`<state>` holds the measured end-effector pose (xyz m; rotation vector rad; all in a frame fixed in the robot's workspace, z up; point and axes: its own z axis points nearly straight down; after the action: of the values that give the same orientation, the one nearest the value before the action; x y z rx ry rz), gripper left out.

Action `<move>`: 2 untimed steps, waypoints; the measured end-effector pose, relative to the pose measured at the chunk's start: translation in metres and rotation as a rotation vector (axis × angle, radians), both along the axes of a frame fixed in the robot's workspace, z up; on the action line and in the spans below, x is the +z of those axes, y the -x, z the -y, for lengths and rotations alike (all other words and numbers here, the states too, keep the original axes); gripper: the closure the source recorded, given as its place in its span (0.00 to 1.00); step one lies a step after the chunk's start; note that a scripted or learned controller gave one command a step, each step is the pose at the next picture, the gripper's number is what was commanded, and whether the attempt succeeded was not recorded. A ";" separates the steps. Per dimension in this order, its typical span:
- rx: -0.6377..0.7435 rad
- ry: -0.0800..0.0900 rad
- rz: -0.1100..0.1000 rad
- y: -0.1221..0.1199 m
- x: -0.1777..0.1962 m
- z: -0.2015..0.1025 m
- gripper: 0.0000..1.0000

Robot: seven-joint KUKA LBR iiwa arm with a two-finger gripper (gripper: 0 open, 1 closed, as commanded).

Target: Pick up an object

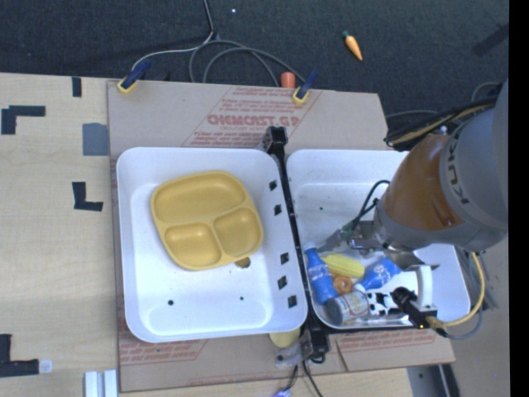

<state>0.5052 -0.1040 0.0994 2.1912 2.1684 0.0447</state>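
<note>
My gripper [357,236] hangs low in the right bin [331,172], just above a heap of small objects at the bin's front. The heap holds a yellow corn-shaped piece [345,265], a blue bottle [316,273] with an orange piece [342,285] beside it, a clear jar with a grey lid [347,306], a blue-and-white item [382,273] and a black-and-white spotted item [385,303]. The gripper sits directly over the yellow piece. The arm's wrist and orange band [421,190] hide the right part of the bin.
A yellow divided plate [207,219] lies in the left bin [140,304], with a small brown bit [242,262] at its front edge. A black divider [285,222] separates the bins. Cables run behind the bench, and a small orange object [354,46] lies on the dark floor.
</note>
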 end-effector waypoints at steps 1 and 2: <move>0.007 -0.015 -0.055 -0.017 0.050 0.065 0.00; 0.011 -0.019 -0.054 0.008 -0.014 0.034 0.00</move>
<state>0.4969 -0.1384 0.0858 2.2159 2.2178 0.0063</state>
